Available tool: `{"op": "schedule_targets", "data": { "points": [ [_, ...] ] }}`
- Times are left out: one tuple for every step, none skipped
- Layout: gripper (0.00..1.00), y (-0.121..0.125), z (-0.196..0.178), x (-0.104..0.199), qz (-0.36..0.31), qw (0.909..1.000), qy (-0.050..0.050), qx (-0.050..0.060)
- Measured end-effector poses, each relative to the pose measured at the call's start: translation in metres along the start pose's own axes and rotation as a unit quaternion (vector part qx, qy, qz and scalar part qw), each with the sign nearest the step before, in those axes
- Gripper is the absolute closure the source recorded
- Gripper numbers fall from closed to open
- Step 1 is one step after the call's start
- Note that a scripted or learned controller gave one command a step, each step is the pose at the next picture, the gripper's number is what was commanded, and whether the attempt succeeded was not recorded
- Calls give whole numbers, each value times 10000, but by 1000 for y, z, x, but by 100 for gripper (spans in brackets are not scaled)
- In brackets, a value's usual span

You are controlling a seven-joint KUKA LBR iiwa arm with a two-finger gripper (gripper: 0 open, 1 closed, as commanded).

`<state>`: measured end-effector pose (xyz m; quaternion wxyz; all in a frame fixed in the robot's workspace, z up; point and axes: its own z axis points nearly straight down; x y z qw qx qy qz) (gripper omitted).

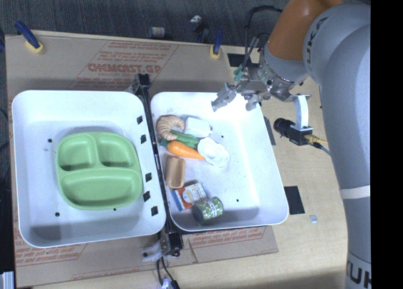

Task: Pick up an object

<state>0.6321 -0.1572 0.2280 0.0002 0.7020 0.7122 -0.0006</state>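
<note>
The gripper (237, 98) hovers over the right bin (267, 174) at its far edge, fingers spread and gripping nothing, with the carrot (184, 150) lying near the bin's centre-left.

Orange carrot (185, 150) lies amid right-bin (267, 174) clutter.

You had two bins side by side: the left bin (25, 174) held a divided tray (98, 169) near its middle. The right bin (264, 181) held its things along its left side, a croissant (167, 126) farthest back, a carrot (184, 150) just before it, a can (208, 209) at the front. The gripper (238, 99) hung over that bin's back edge, apart from them.
</note>
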Motion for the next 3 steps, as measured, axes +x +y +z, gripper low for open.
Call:
{"op": "schedule_targets", "data": {
  "points": [
    [100, 1, -11, 0, -32, 10000, -5, -9],
    [0, 1, -10, 1, -40, 10000, -4, -5],
    [0, 25, 125, 57, 48, 10000, -3, -16]
  ]
}}
